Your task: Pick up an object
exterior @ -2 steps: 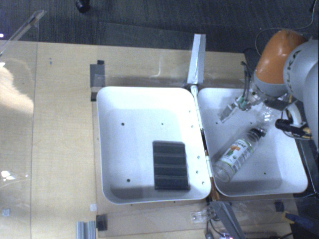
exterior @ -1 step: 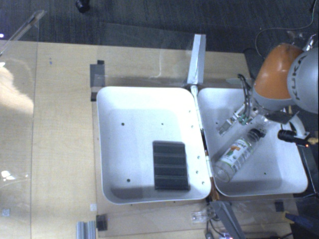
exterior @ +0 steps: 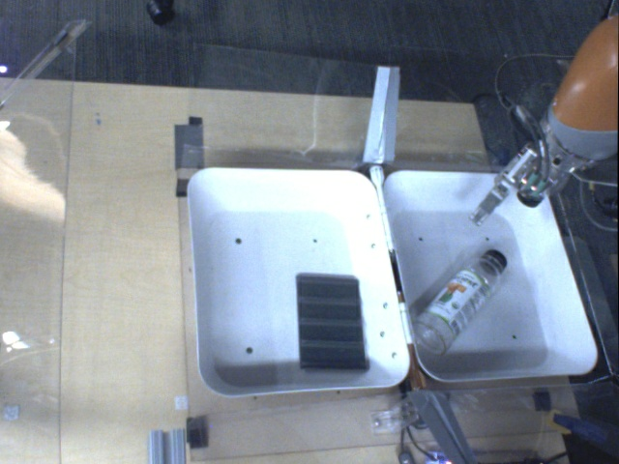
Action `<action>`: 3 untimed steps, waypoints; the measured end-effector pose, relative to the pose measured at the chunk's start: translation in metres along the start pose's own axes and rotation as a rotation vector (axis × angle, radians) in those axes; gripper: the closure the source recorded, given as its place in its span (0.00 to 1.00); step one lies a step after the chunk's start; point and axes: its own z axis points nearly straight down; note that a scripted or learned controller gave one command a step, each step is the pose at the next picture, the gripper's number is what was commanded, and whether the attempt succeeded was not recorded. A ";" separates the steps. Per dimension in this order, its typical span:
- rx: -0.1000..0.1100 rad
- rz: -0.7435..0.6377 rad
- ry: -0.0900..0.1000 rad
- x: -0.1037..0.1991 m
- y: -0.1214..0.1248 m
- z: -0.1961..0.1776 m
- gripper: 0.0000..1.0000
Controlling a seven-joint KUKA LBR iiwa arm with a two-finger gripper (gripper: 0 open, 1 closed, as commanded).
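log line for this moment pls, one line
task: pick up an object | gripper: over right bin's upper area, holds nothing | bottle: lying in right bin | black ridged block: left bin

two white bins side by side on the wooden bench, metal bar at the far edge between them

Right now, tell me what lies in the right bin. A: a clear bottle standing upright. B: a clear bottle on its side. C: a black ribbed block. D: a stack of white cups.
B: the clear bottle with a dark cap lies tilted on its side in the right bin, while the black ribbed block sits in the left bin.
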 end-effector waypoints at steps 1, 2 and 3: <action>-0.001 0.003 -0.002 0.002 -0.049 0.111 0.00; -0.003 -0.134 -0.005 0.056 -0.071 0.109 0.00; -0.002 -0.199 0.001 0.037 0.030 0.082 0.00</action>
